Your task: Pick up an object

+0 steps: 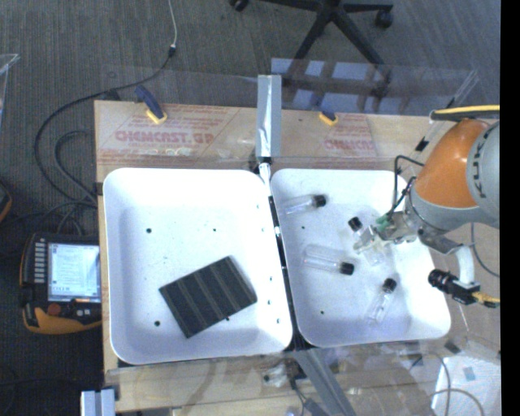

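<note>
Right bin holds four small clear vials with black caps. Vial one lies near the back wall, cap pointing right. Vial two lies mid-bin, cap at its right end. Vial three sits toward the front right, tilted, cap at its upper end. Vial four is right under the hand, cap at upper left, body blurred against the hand's clear parts. Can't tell if the hand is touching vial four or just above it. Can't tell how the hand is set either; too small and cluttered at the tip.

Arm comes in from the right over the right bin's far side, orange band visible above the wrist, grey body past it.

Left bin has one dark ribbed rectangular block lying flat, rotated, toward the front right of that bin. The bins touch along a shared middle edge.

Both bins sit on the counter, a brown board with red print. A teach pendant with a lit screen lies on the floor left of the counter, cables running from it. Office chair base at top of view.
</note>
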`<state>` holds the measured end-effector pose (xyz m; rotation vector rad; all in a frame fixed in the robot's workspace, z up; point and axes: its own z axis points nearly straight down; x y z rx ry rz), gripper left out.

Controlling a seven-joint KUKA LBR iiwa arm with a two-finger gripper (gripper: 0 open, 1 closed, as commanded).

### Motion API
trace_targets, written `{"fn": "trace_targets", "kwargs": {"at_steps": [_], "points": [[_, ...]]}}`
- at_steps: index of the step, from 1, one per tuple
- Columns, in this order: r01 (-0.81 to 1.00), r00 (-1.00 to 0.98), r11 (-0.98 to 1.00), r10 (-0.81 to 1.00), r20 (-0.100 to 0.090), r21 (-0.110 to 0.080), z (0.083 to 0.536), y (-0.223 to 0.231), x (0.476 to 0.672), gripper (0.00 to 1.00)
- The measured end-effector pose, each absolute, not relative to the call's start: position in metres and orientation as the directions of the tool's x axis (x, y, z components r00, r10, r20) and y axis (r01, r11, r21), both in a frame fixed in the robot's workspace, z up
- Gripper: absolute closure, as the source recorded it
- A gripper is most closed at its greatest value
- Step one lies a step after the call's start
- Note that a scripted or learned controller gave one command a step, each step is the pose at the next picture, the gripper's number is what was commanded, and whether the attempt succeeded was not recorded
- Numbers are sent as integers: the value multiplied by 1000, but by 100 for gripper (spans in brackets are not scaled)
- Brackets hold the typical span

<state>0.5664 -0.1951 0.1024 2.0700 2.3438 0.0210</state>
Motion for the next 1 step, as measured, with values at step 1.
{"fn": "trace_targets", "kwargs": {"at_steps": [1], "points": [[993, -116, 116, 993, 0, -1, 195, -143, 600, 100]]}}
